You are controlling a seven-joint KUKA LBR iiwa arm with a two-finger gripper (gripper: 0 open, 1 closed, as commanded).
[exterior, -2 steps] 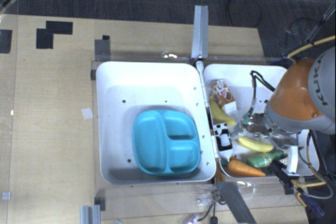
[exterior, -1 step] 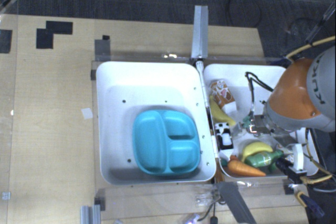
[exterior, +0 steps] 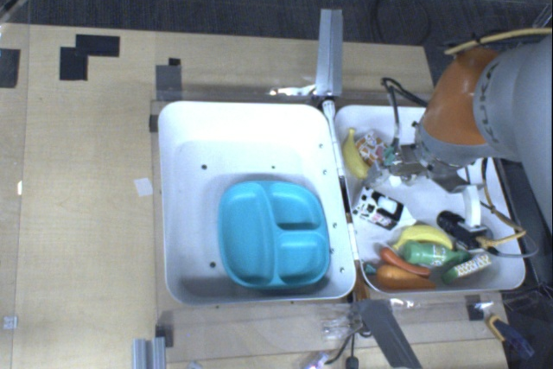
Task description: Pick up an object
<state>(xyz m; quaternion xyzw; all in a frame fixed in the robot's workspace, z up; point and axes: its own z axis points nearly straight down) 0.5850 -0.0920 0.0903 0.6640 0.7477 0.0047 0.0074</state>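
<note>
- The desk (exterior: 86, 186) carries two shallow white bins side by side, their inner walls touching.
- The left bin (exterior: 197, 143) holds one thing: a blue divided plate (exterior: 275, 233), lying flat toward the near side of the bin, with one long compartment and two smaller ones.
- The right bin (exterior: 422, 201) holds all the small things that could be picked up.
- A yellow banana (exterior: 352, 155) lies along its left wall.
- A speckled packet (exterior: 371, 146) lies just beside that banana.
- A small black-and-white item (exterior: 380, 209) rests near the middle of the bin.
- In the near corner is a cluster: a second banana (exterior: 423, 234) and a green vegetable (exterior: 425, 254) touching it.
- Also there are an orange carrot (exterior: 402, 276) against the near wall and a green-and-white patterned piece (exterior: 467, 266) on the right.
- The grey arm (exterior: 518, 99) reaches over the right bin, and its pincer (exterior: 396, 162) is just beside the speckled packet.
- I cannot tell whether the pincer is released or clenched, and nothing can be seen grasped in it.
</note>
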